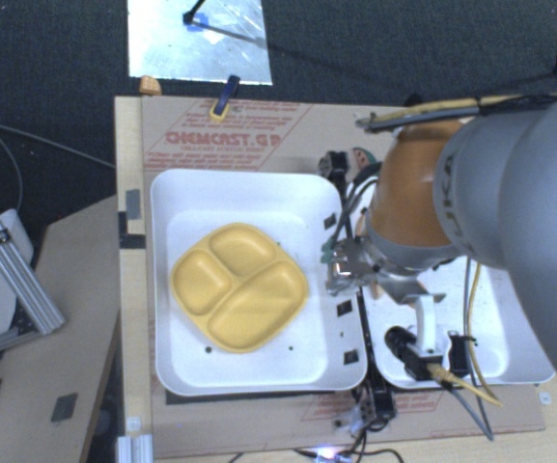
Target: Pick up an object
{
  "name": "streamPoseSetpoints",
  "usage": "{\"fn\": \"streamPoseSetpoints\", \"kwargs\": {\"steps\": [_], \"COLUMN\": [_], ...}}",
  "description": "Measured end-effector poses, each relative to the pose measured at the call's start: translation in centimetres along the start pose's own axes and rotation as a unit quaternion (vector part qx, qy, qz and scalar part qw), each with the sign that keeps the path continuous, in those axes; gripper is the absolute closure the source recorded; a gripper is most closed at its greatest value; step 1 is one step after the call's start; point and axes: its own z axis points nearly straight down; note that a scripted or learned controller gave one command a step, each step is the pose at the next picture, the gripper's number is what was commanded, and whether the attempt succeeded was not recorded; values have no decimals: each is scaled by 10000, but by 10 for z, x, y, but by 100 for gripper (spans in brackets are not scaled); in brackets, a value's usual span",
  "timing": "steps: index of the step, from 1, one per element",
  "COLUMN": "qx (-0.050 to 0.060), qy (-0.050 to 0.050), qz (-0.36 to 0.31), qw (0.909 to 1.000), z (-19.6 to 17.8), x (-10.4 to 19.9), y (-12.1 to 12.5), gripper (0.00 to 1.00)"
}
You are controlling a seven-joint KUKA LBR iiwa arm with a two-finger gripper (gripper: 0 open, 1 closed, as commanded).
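At the seam between the two bins, the pincer (pixel 355 270) hangs low under the arm's orange band (pixel 405 201). From here only its metal housing shows; I cannot tell whether it is open or closed, nor whether it touches anything. Just to its left, well inside the left bin (pixel 259 189), lies a yellow divided plate (pixel 239 285), three compartments facing up, flat on the white floor and apart from the pincer. The right bin (pixel 490 350) sits mostly under the grey arm (pixel 519 196), with black cabling and a yellow cable draped across its near part. Both bins rest on a cardboard sheet (pixel 220 135) on the desk.
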Motion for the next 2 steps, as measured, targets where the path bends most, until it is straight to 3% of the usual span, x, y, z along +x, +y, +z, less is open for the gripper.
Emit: {"fn": "streamPoseSetpoints", "kwargs": {"steps": [1, 2], "qx": [6, -20], "qy": [-3, -31], "qz": [6, 81], "qw": [10000, 10000], "z": [12, -1], "x": [62, -11], "y": [7, 55], "gripper": [100, 100]}}
